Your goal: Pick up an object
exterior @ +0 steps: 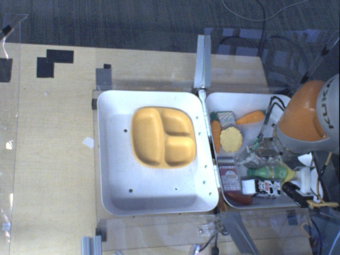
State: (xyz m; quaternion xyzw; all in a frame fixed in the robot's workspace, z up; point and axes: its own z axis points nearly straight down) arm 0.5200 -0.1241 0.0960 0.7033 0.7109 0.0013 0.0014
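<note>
**Arm low over crowded right bin, claw state unreadable**

While the arm [308,116] reaches in from the right, its claw [261,152] sits low in the right bin [276,95], among clutter; cannot tell if it is released, clenched or grasping anything.

Surface: pale wood bench [48,158], two black tape patches [53,61] far left of the claw, metal post [202,60] up-left of it between the bins. Dark blue carpet [133,9] beyond the bench, thin cable loop [255,7] lying on it well above the claw.

Counts: two white bins. Left bin [114,142], well left of the claw, has one yellow divided tray [162,136], three compartments. Right bin, pickable items:
- two carrots: one [249,118] just above the claw, lying slanted; one [215,134] left of it, along the bin's left wall
- one round yellow sponge-like disc [231,139], just left of the claw
- one grey speckled block [226,119], up-left
- one green-yellow bottle [271,171], just below the claw, on its side
- one small carton with black-and-white print [263,186], below
- one red-labelled packet [229,178], down-left
- one dark red item [239,198] at the bin's near edge, type unclear

Clear crinkled plastic lies right around the claw; contact with it not resolvable.
</note>
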